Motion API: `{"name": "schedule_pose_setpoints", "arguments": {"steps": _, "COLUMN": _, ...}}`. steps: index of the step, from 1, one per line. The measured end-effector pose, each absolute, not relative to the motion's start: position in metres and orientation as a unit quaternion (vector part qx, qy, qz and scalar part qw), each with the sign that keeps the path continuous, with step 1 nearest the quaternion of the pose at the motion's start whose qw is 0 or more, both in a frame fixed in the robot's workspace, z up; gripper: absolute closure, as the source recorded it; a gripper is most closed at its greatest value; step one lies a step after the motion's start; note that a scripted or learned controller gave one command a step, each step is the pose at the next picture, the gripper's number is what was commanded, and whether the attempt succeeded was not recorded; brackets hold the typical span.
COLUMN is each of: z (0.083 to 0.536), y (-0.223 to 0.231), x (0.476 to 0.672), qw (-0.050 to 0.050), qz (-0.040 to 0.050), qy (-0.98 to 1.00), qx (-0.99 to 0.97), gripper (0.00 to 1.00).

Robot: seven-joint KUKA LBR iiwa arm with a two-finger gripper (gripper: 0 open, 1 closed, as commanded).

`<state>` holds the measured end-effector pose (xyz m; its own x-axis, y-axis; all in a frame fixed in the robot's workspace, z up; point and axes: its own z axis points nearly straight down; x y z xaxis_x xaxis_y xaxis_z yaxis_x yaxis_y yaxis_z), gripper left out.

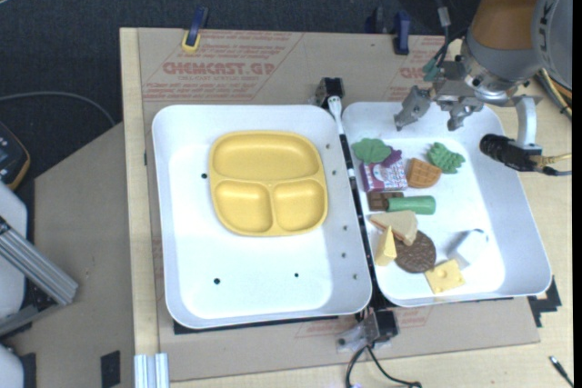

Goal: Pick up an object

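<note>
Not picked yet: gripper (435, 111) spread and bare at upper right of frame, above the right bin's (525, 223) far edge, toy food (406, 195) lying lower down in that bin, descent and grasp left.

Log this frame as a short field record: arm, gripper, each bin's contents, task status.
arm: reaches in from the right, wrist over the far end of the right bin
gripper: fingers spread, nothing between them, above the bin's far edge
left bin: holds a yellow divided plate
right bin: toy food pile, including a green leaf, waffle, brown cookie, cheese cube
task status: no object picked yet
</note>
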<state>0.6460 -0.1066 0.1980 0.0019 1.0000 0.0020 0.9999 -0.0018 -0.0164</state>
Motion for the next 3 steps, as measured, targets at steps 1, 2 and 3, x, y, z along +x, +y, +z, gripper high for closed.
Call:
{"name": "schedule_pose_setpoints", "arguments": {"steps": 1, "z": 0.208, "y": -0.106, "x": 0.649, "qw": 0.001, "qz": 0.0001, "qy": -0.707, "qx": -0.707, "gripper": 0.0}}
{"name": "schedule_pose_setpoints", "arguments": {"steps": 2, "z": 0.165, "y": -0.102, "x": 0.652, "qw": 0.001, "qz": 0.001, "qy": -0.708, "qx": -0.706, "gripper": 0.0}}
{"name": "schedule_pose_setpoints", "arguments": {"steps": 3, "z": 0.122, "y": -0.098, "x": 0.649, "qw": 0.003, "qz": 0.0019, "qy": -0.707, "qx": -0.707, "gripper": 0.0}}
